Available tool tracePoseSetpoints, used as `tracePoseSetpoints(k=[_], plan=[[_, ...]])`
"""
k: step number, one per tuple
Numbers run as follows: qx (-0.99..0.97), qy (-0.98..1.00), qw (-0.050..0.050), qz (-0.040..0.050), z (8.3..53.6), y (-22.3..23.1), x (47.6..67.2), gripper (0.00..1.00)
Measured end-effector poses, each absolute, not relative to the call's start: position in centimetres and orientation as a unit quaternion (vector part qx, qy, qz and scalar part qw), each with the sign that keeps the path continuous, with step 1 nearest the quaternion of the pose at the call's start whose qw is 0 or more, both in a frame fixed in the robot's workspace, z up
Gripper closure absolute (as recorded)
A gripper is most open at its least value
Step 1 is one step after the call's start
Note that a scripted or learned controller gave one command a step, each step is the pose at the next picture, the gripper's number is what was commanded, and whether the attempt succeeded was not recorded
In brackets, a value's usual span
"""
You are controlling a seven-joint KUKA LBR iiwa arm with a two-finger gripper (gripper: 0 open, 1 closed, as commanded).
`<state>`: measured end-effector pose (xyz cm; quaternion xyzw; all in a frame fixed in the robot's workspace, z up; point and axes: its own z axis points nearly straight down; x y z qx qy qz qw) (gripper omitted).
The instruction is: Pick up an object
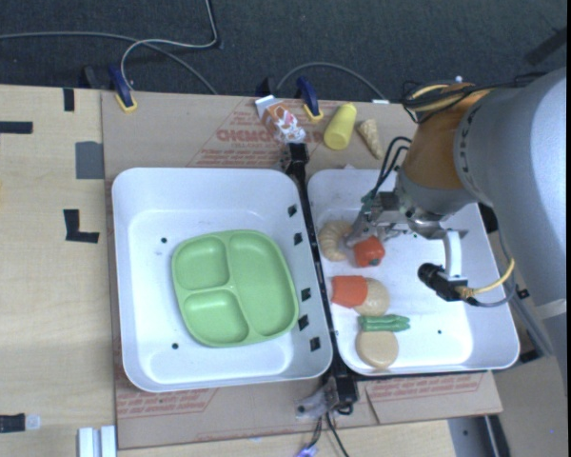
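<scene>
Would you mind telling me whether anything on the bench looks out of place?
Yes: a yellow cylinder, a small printed carton and a tan cone-shaped piece lie on the cardboard behind the right bin, outside both bins.

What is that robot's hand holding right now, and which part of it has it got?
It cannot be told. The hand is down right at a small red-orange item in the right bin, but the view doesn't show it between the fingers.

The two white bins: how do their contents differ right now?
The left bin holds one thing, a green divided plate; the right bin holds several small toy foods, among them an orange piece and a green pod. The gripper is in the right bin, not the left. Both are shallow and white.
</scene>
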<state>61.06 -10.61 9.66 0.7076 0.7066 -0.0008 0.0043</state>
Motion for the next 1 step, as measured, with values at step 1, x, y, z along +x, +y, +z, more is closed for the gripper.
tracePoseSetpoints(k=[1], plan=[[0.706,0.708,0.0,0.0002,18.45,-1.95,58.86,1.0]])
